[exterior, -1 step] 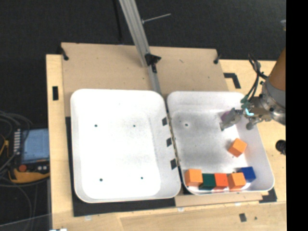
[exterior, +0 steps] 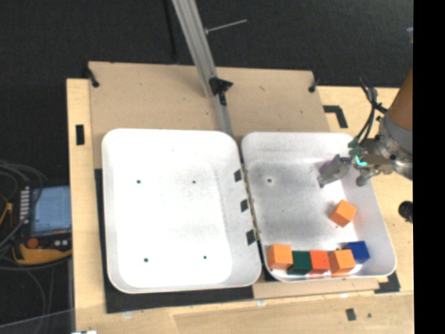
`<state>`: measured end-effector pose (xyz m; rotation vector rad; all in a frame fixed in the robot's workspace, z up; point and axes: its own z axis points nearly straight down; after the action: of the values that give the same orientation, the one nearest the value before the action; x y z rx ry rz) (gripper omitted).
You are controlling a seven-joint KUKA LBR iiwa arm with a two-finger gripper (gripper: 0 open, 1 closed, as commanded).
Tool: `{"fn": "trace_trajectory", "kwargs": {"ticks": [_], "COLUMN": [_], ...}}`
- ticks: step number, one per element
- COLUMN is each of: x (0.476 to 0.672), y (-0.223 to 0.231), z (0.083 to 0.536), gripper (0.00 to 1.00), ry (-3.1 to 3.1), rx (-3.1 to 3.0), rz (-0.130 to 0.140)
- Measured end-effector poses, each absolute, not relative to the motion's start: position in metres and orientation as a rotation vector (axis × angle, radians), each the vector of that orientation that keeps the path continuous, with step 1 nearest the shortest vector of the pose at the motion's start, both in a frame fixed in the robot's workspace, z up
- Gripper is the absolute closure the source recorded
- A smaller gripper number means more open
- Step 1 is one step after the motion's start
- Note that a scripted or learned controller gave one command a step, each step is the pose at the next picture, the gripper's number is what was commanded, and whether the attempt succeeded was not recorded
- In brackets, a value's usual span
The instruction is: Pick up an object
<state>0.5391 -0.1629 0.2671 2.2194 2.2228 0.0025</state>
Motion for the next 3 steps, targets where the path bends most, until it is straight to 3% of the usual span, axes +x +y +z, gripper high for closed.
{"fn": "trace_trajectory", "kwargs": {"ticks": [3], "x": [0.534], "y": [-0.159], "z": [0.097], "gripper": [0.00], "ry": [2.215], "rx": [2.221], "rz": [-0.001]}}
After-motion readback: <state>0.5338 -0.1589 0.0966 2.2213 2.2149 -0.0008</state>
